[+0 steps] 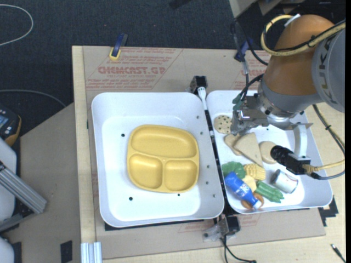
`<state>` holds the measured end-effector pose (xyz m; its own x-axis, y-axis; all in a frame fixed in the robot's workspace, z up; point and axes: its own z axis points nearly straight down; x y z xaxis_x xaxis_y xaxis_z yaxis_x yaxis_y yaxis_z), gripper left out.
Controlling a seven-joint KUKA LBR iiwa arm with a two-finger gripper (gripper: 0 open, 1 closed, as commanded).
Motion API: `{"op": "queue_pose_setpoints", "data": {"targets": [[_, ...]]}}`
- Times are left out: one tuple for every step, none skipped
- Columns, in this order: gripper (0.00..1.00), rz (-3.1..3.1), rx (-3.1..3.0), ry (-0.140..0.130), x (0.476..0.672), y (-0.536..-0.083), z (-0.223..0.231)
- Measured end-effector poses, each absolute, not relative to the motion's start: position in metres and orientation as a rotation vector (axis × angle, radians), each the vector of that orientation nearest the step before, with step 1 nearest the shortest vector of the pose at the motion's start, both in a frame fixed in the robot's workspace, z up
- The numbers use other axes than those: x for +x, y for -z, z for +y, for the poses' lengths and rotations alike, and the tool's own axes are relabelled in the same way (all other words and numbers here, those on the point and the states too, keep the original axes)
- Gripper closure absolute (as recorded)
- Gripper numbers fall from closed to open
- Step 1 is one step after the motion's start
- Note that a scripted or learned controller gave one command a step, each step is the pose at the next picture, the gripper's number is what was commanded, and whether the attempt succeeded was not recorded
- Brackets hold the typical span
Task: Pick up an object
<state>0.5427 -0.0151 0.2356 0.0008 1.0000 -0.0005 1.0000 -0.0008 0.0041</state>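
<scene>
Single fixed camera above the bench [82, 147], angled down, both white bins [104, 147] in frame

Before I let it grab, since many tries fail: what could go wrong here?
1. The toys lie packed together in the right bin, so the gripper may nudge or catch a neighbour.
2. The gripper hangs close to the bin's left wall, by the cracker, and may strike the rim.

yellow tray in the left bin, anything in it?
Empty. The yellow tray lies flat in the left bin, open side up, and all three of its compartments show bare yellow.
</scene>
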Motion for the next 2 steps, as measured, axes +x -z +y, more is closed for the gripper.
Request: {"op": "queue_pose_setpoints", "data": {"targets": [[1.00,2.220,2.220,-0.002,0.548,-0.233,-0.014],[1.00,2.223,2.225,0.005,0.546,-0.216,-0.018]]}}
